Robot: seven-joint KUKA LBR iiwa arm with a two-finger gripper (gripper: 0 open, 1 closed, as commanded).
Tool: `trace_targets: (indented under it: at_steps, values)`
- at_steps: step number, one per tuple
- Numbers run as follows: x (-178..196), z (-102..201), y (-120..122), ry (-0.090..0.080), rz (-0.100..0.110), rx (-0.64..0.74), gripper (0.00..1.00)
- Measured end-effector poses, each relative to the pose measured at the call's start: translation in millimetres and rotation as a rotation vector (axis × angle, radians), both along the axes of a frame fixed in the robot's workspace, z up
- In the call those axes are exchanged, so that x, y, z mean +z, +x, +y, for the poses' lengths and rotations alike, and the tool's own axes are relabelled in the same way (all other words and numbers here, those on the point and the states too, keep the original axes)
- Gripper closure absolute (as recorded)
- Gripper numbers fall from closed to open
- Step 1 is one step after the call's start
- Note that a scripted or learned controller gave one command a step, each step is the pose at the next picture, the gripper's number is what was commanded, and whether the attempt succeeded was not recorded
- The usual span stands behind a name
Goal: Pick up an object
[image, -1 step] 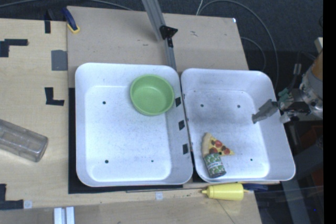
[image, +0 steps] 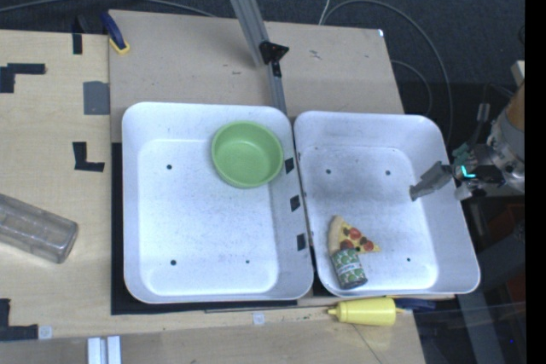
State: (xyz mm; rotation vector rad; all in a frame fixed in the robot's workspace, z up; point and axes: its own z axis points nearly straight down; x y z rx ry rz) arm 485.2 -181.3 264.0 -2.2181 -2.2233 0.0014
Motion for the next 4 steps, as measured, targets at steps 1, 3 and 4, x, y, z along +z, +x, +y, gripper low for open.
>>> trace_targets:
  at_steps: [1,3,4]
  values:
    - [-62.9,-1.5,3.6,0.002,0.006,-0.002,0.0]
    - [-174.3,-8.5,4.9,-0.002,-0.001,-0.002,0.0]
    - [-163.0,-7.4,5.0,0.001,0.0,0.0,1.0]
